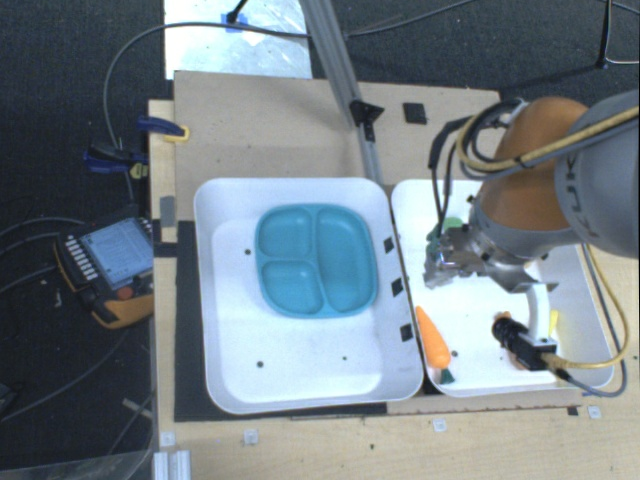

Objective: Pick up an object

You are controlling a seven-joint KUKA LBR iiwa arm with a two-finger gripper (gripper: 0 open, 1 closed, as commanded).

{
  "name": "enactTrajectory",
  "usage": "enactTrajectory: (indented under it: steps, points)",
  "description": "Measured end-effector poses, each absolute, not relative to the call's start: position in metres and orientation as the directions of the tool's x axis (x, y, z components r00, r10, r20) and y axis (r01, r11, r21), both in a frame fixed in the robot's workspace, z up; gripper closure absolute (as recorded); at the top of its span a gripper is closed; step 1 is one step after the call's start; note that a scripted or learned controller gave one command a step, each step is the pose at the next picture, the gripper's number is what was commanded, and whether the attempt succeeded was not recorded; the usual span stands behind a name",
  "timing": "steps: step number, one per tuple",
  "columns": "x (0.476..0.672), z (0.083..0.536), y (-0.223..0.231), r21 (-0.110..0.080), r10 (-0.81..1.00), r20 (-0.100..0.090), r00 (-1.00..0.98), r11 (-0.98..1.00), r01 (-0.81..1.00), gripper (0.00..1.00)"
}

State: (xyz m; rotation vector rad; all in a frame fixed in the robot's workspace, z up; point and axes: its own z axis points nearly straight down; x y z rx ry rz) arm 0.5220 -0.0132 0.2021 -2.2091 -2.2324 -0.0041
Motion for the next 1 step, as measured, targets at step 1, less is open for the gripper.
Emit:
enactTrajectory:
  steps: [1]
  points:
    - [0.5409,0.2042,0.0344,0.003,1.0,0.002,-0.011,0.011,1.0,1.0]
